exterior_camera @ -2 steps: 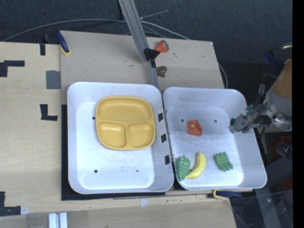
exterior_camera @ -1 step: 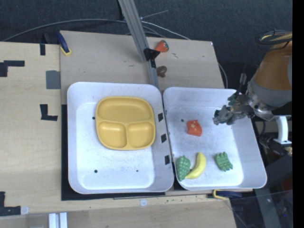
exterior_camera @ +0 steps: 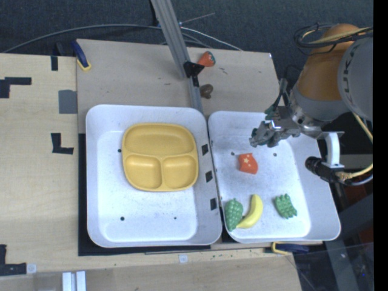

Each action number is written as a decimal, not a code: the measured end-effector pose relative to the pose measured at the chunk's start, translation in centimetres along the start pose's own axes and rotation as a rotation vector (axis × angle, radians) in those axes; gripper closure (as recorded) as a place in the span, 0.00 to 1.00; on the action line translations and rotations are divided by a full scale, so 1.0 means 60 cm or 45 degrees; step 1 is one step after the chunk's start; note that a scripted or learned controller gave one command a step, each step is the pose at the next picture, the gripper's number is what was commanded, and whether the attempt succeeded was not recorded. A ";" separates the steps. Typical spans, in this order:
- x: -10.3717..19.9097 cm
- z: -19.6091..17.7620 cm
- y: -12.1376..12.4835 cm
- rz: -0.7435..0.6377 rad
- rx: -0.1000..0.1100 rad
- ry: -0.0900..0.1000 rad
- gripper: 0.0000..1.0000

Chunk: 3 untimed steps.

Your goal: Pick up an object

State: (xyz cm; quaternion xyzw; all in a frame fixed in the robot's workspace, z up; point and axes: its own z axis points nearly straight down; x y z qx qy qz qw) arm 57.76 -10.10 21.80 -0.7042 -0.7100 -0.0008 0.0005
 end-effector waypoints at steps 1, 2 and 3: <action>0.079 -0.018 0.028 0.002 0.001 0.000 1.00; 0.149 -0.013 0.071 0.003 0.001 0.000 1.00; 0.243 -0.029 0.103 0.001 0.000 0.001 1.00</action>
